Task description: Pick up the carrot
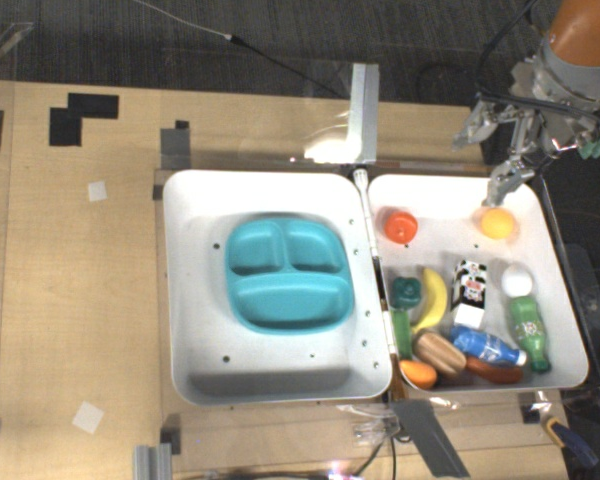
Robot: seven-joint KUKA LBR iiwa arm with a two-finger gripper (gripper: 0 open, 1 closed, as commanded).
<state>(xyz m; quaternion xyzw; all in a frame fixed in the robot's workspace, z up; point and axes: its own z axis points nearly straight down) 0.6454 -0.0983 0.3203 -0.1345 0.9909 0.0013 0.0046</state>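
The carrot (pixel 417 372) lies in the near left corner of the right bin (pixel 565 298). Its orange body is partly under a bread roll (pixel 440 351), and its green top (pixel 400 332) runs along the bin's left wall. My gripper (pixel 507 180) hangs over the bin's far right corner, just above a yellow lemon-like fruit (pixel 497 224). That puts it far from the carrot, and nothing shows in its grasp.
The right bin also holds a red tomato (pixel 400 226), a banana (pixel 433 298), a dark green cap-like piece (pixel 407 290), a small black-and-white carton (pixel 469 286), a blue bottle (pixel 488 347) and a green bottle (pixel 528 330). A teal divided plate (pixel 285 273) sits in the left bin (pixel 195 268).
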